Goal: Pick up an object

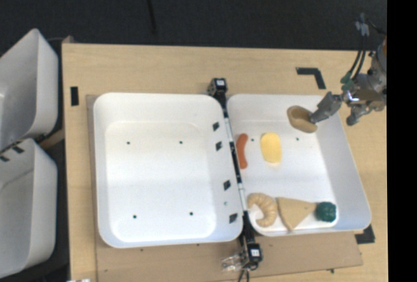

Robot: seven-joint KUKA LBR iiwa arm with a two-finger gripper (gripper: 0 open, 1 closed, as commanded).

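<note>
The right bin [347,170] holds several small objects. A brown oval piece [299,118] lies near its far right corner. A yellow oval [271,148] and a thin orange-red stick [242,150] lie mid-bin, the stick along the left wall. A curled tan piece [262,206], a tan wedge [294,212] and a green ball [326,211] sit along the near edge. My gripper [340,111] hangs over the bin's far right rim, open. Its left finger [324,107] reaches the brown piece's right side, and nothing sits between the fingers.
The left bin [156,167] lies beside the right one, with a black-clipped divider [228,157] where they meet. White bulky shapes [23,144] stand off the bench's left side. Bare wooden bench [163,69] runs behind the bins.
</note>
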